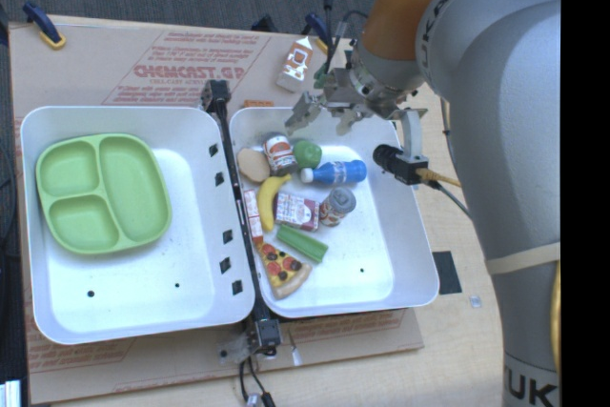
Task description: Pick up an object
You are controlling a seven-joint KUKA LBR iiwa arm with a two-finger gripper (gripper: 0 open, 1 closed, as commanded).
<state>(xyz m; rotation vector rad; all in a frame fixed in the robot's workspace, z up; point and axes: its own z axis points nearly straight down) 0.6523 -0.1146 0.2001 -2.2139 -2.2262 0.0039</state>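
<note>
Two white bins sit side by side on the bench, and the claw (327,112) hangs over the far rim of the right bin (405,243), its fingers spread wide with nothing between them. Just below the claw lie a small can (278,152), a green ball (307,153) and a blue bottle (335,172), with a banana (268,199), a green block (302,244) and a pizza slice (281,270) farther toward the near rim. Well off to the claw's left, a green divided plate (101,193) rests in the left bin (133,300).
</note>
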